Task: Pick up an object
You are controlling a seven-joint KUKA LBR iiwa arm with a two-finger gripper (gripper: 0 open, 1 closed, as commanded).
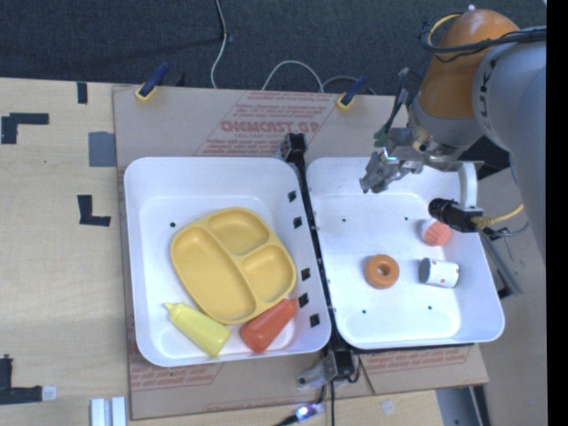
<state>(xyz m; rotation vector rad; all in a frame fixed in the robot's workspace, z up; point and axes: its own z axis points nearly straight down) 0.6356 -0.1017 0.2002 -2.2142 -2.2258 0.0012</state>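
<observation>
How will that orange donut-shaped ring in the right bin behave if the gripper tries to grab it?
The orange ring lies flat on the right bin, so it probably won't roll. It looks like a small toy, likely light. Its low, rounded profile may let it slide from closing fingers.

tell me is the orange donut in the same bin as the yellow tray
No, the orange donut lies in the right bin, while the yellow tray sits in the left bin.

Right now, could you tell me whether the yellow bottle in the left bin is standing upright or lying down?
Lying down. The yellow bottle rests on its side on the left bin floor, its nozzle pointing toward the bin's left wall, beside the yellow plate.
</observation>
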